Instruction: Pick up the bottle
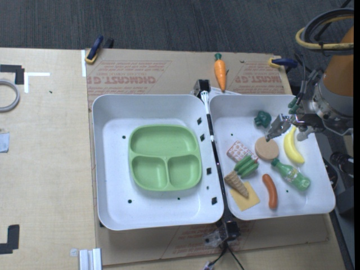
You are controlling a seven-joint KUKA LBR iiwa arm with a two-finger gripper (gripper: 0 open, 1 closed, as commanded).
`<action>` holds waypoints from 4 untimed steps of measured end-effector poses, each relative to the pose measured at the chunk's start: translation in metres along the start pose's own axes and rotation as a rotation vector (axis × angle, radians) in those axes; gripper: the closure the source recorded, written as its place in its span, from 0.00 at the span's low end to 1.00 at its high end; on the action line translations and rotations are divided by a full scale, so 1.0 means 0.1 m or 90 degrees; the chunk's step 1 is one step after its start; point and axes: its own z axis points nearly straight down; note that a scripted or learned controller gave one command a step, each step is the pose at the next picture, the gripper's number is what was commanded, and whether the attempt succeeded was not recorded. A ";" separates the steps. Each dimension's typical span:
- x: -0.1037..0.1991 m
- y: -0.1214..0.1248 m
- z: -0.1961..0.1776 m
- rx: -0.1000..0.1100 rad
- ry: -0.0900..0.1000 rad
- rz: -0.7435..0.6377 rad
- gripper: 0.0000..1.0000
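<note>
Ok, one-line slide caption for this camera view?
End effector hovers over the right bin near the banana; green bottle lies untouched among toy foods.

Right below the jaws sit the round cookie (pixel 266 149) and the banana (pixel 292 147), crowding the descent. Past them the bottle (pixel 292 174) lies with bare bin floor (pixel 306 198) beyond it; the sausage (pixel 270 191) flanks its other side.

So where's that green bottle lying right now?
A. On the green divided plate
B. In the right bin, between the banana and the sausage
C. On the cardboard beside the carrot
B: the bottle lies in the right bin, below the banana, beside the sausage.
</note>
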 end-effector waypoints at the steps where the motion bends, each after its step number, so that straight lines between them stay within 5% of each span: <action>1: -0.10 0.12 1.80 -0.004 -0.001 0.032 0.00; 2: -0.10 0.13 1.69 -0.006 -0.001 0.033 1.00; 3: 0.38 -0.46 0.83 0.000 0.000 0.088 1.00; 4: 1.10 -0.46 0.42 0.000 0.000 0.000 1.00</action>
